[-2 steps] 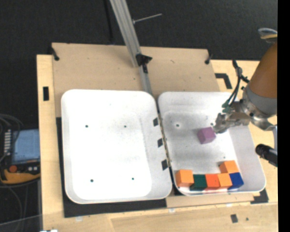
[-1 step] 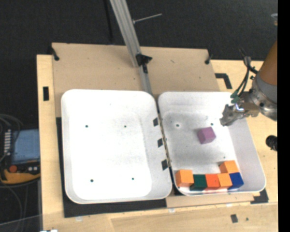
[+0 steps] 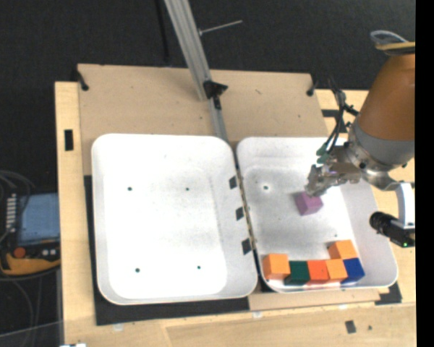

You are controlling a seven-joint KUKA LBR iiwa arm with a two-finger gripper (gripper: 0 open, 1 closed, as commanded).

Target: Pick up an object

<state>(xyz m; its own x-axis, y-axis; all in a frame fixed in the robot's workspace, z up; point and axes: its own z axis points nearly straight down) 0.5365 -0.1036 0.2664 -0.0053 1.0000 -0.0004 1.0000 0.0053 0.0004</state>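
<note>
I read the scene from the left: the left bin [image 3: 166,215] lies well off to the left of the gripper [image 3: 320,181] and plays no part in the coming move. The gripper sits over the right bin [image 3: 275,166], toward its middle. The purple block [image 3: 309,203] lies just below and slightly left of the fingertips in this view, touching or nearly touching them; I cannot tell which. I cannot tell from this slant how far apart the fingers stand, nor whether the block sits between them, so I do not count it as held. The block looks roughly cubic, so I judge that no long axis constrains the wrist angle. The relation that governs the next move is this small offset: I judge the tool must be centred over the block before closing. Further from the gripper, along the near wall, a row of blocks [image 3: 315,268] in orange, green and blue lies well apart from the purple block.
</note>
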